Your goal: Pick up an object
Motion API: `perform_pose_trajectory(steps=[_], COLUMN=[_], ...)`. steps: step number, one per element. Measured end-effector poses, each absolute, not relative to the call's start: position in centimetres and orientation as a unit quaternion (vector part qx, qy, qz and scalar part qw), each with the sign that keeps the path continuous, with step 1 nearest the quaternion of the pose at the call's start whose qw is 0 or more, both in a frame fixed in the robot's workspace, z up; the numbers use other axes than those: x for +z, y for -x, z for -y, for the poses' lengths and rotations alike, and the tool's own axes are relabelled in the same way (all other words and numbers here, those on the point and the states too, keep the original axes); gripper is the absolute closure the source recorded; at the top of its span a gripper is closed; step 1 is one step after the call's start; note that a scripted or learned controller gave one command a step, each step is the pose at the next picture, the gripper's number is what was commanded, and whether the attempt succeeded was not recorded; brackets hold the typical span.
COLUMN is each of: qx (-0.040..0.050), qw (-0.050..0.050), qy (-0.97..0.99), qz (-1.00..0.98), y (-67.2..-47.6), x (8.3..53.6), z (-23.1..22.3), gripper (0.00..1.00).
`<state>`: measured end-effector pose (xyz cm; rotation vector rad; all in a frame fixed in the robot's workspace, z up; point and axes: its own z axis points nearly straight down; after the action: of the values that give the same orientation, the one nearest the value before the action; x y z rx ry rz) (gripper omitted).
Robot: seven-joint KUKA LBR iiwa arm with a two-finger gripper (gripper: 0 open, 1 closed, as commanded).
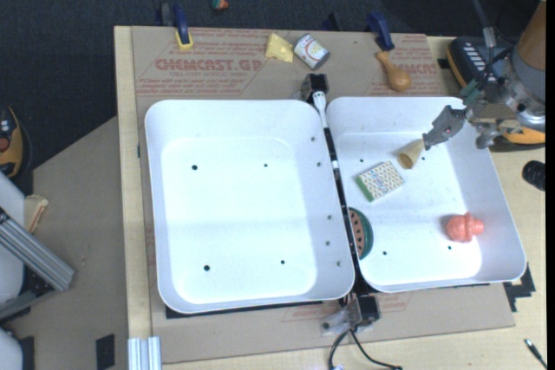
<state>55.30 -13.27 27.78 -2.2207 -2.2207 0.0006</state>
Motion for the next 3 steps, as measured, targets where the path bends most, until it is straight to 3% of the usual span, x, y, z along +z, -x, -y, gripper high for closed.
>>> perform_pose_trajectory(steps=[1,2,3], qx=[0.0021,0.0019,-0.0002], qw=[0.006,0.004,0.0], qy=[0.703,0.706,0.707], qz=[0.711,0.708,0.707], y=[-54.9,-48.8,-49.1], x=[17.9,18.4,19.5], z=[1.9,-1.5,-1.3], gripper=[0.0,0.0,1.0])
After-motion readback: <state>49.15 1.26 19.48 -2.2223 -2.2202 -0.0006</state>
